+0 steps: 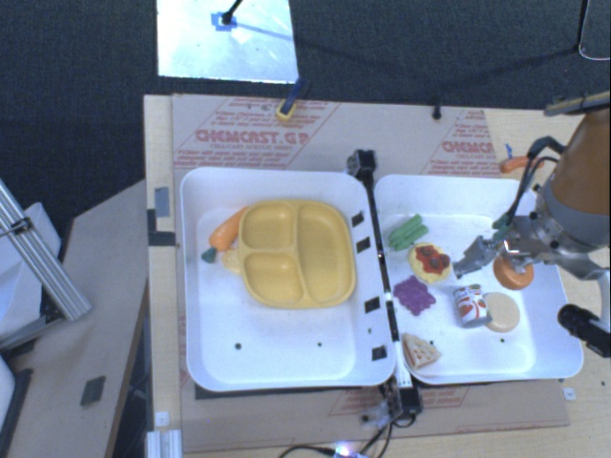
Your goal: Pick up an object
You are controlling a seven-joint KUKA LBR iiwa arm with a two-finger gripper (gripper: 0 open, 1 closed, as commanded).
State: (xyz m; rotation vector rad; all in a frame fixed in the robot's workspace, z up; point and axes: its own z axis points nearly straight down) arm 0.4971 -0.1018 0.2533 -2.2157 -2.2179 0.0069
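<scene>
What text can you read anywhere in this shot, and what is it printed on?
"CHEMCAST GP", red print on the brown sheet under the bins, back left.
The same red logo at back right, partly covered and blurred.
Small can in the right bin: label too small to read.

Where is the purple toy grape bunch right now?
The purple toy grape bunch lies in the right white bin, near the divider, just below the round pizza toy.

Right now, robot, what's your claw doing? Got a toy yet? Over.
Gripper low over right bin, nothing seen between fingers. Pizza toy just beside it, soup can below. Nothing blocking. Over.
</scene>
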